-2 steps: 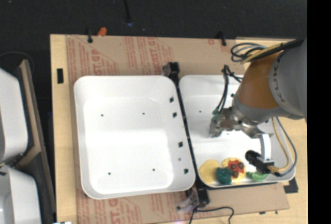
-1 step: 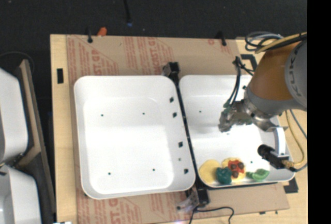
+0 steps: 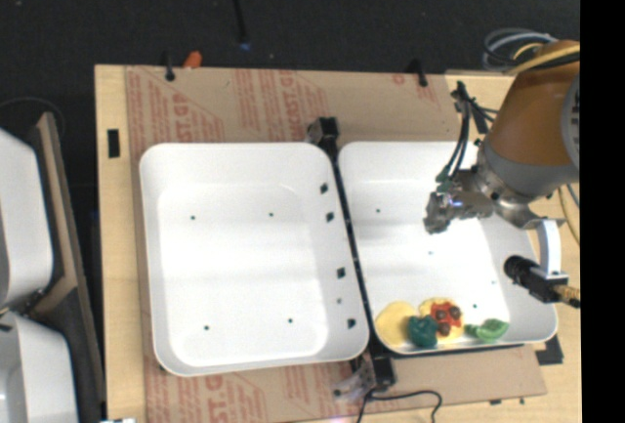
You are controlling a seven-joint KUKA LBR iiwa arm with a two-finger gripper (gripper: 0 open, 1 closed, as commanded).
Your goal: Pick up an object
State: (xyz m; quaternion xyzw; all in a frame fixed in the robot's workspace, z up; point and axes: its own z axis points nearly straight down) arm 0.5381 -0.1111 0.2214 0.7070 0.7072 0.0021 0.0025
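Several small objects lie bunched along the near wall of the right bin: a pale yellow piece, a teal one, a red and orange one and a green one. My gripper hangs over the middle right of that bin, well behind the pile and apart from it. Nothing shows under or at its tip.
The left bin sits beside the right one, with a black divider between them. Both rest on a cardboard sheet. The arm's grey and orange body covers the right bin's far right corner. A black fitting juts in at the right wall.
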